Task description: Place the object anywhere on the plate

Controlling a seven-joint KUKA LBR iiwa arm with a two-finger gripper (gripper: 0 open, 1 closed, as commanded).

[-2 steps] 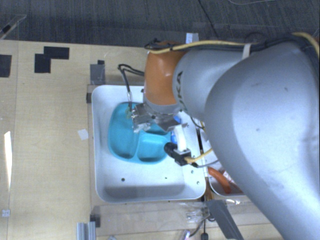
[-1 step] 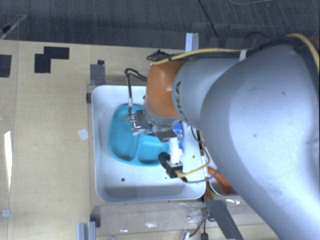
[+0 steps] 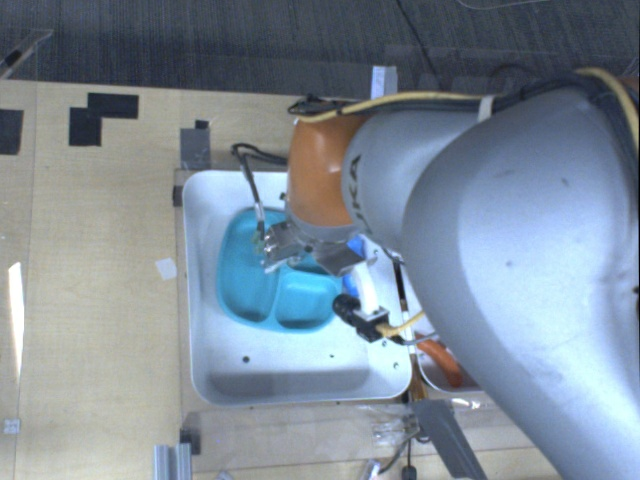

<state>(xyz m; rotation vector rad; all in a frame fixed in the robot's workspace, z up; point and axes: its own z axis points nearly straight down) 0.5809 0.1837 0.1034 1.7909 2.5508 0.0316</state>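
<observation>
A: Where is the gripper (image 3: 272, 253) now?

B: Low over the blue plate (image 3: 262, 290) in the left white bin (image 3: 205, 268); the grey arm (image 3: 480, 228) covers much of the scene; whether the gripper is spread or pinching, I cannot tell.

A: And the object?

B: I cannot pick it out; something orange (image 3: 442, 360) shows in the right bin, partly hidden; how it will handle and where to grasp it can't be judged.
</observation>
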